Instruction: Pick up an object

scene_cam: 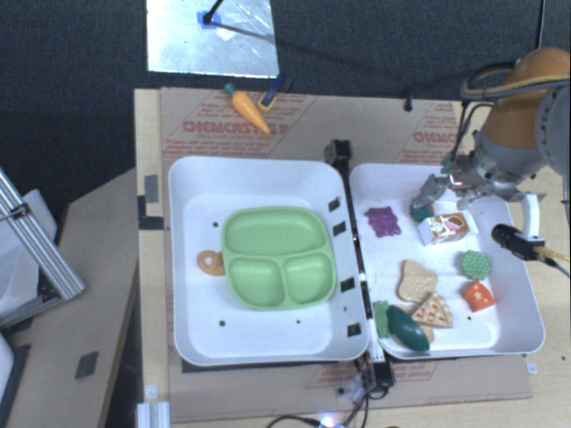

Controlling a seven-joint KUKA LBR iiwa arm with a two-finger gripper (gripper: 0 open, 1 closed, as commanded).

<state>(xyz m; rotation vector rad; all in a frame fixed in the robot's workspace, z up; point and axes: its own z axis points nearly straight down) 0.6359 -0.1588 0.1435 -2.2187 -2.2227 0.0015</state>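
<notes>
I see gripper (426, 205) low in right bin (508, 337), far side, beside white printed carton (443, 228); likely lining up grab. Can't tell claw state. Green divided plastic tray (272, 257) fills left bin (192, 203).

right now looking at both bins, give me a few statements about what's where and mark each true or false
1. The green divided plate lies in the left bin. True.
2. The toy carrot lies in the right bin. False: it lies on the board behind the left bin, outside both bins.
3. The purple grape piece lies in the right bin. True.
4. The gripper hangs over the left bin. False: it is over the far part of the right bin, close to the small white carton.
5. The pretzel sits inside a plate compartment. False: it lies on the bin floor, beside the plate's left edge.
</notes>
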